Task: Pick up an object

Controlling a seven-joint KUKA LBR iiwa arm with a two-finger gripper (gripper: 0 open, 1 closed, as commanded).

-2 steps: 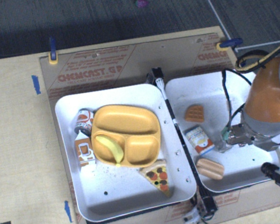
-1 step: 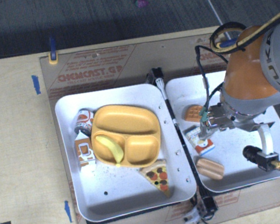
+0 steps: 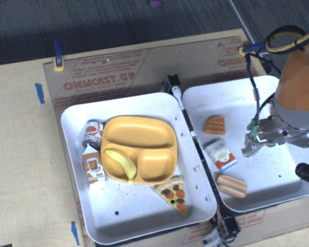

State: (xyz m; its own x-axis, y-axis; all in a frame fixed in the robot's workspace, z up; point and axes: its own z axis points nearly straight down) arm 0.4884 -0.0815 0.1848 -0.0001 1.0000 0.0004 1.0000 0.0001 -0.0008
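The right bin (image 3: pixel 238 94) holds a brown waffle piece (image 3: pixel 214 125), a small white carton (image 3: pixel 220 155) with red and blue print, and a hot dog (image 3: pixel 232 185) near the front wall. My gripper (image 3: pixel 254 141) hangs over the middle of this bin, right of the carton and apart from it. Nothing shows held in it. The grey arm with its orange band (image 3: pixel 305 90) comes in from the right.
The left bin (image 3: pixel 91 220) carries a yellow divided plate (image 3: pixel 140 147) with a banana (image 3: pixel 123 163) in it, a can (image 3: pixel 92 135), a small orange-and-white box (image 3: pixel 93 165) and a pizza slice (image 3: pixel 173 193). A black clamp (image 3: pixel 174 84) sits between the bins.
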